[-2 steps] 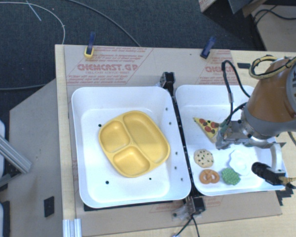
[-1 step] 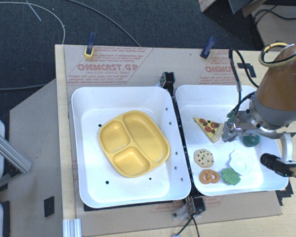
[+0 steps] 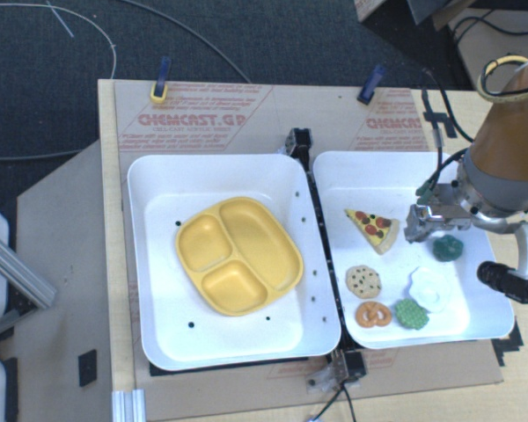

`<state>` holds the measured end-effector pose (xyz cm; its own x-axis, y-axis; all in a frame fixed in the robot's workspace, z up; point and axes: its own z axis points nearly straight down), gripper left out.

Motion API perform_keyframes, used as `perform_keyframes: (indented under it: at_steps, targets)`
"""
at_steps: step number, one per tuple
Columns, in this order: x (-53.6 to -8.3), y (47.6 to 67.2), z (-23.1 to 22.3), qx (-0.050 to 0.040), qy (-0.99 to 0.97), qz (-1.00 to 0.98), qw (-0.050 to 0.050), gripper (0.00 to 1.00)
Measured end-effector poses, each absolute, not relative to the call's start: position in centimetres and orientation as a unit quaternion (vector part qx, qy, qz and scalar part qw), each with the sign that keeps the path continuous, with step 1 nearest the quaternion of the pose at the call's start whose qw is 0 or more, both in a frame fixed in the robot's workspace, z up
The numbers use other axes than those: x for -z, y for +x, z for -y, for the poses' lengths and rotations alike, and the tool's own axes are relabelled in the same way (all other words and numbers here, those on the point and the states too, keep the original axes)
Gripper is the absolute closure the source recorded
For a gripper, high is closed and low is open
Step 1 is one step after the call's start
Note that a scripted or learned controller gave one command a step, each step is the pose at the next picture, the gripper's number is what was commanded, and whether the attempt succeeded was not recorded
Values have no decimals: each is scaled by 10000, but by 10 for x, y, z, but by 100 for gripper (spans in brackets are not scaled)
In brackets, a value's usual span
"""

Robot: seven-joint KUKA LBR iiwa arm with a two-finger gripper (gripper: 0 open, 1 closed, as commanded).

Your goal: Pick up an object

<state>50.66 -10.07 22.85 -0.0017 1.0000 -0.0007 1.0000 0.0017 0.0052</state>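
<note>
Across the left half of the bench (image 3: 114,236), the left bin (image 3: 150,262) carries a single yellow divided plate (image 3: 238,255), lying flat and turned at a slant near the bin's middle. It looks like a drop-off spot rather than a target, since it is broad and flat, a poor shape for two fingers. Blue clamps at 11 o'clock (image 3: 162,77) and 1 o'clock (image 3: 370,84) pin the printed board under both bins, which probably keeps everything from sliding when the arm pushes down.

Moving right, the right bin (image 3: 334,183) gathers all the small toys. A pizza slice (image 3: 372,229) lies at its 10 o'clock, a cookie (image 3: 363,280) just below it, and a pretzel (image 3: 373,314) at 7 o'clock, with a green leafy piece (image 3: 413,314) beside it. A whitish lump (image 3: 427,290) sits just above that green piece, hard to make out against the bin floor. They are loosely scattered, likely so each can be reached alone.

Farther right, the claw (image 3: 422,222) hangs low at the bin's 2 o'clock, between the pizza slice and a dark green round piece (image 3: 448,249), which seems the nearest candidate. How wide the claw stands I cannot tell, and nothing shows clearly within it. The bin's right wall and the arm's own bulk crowd that corner.
</note>
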Motion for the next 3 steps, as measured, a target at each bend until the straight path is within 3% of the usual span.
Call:
perform_keyframes:
  at_steps: [3]
  targets:
    - [-229, 517, -56, 2, 7058, -7084, -11, 100]
